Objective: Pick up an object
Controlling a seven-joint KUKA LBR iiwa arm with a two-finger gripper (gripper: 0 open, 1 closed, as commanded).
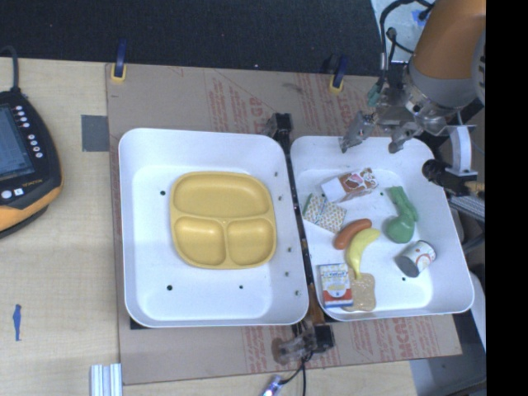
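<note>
Two shallow white bins side by side on a pale wooden counter [66, 287], over a sheet of brown cardboard [206, 97]. In the left white bin [140, 221], one yellow plastic plate with three sections [223, 219], flat in the middle.

In the right white bin [450, 271], a bunch of small things. A white and red snack packet [351, 186] near the top. Just below and left of it, a small checkered pouch [324, 214]. A little orange sausage [352, 233] touching a yellow toy banana [360, 250] in the middle. To the right, a green plastic toy [401, 216], bent like a pipe. Lower right, a small white cup with red marks [415, 259], on its side. At the bottom, a small red and white box [335, 285] and a tan cracker-shaped piece [363, 291] right beside it.

Grey arm with a big orange band [450, 23], in from the top right. Metal jaws [374, 141] spread wide apart, nothing between them, up over the top rim of the right bin. All the small things lower down in the bin, apart from the jaws; the snack packet the nearest one.

Far left on the counter, a black and orange control pad with a screen [21, 163]. Two blue and yellow clamps [120, 63] on the cardboard's top edge.
</note>
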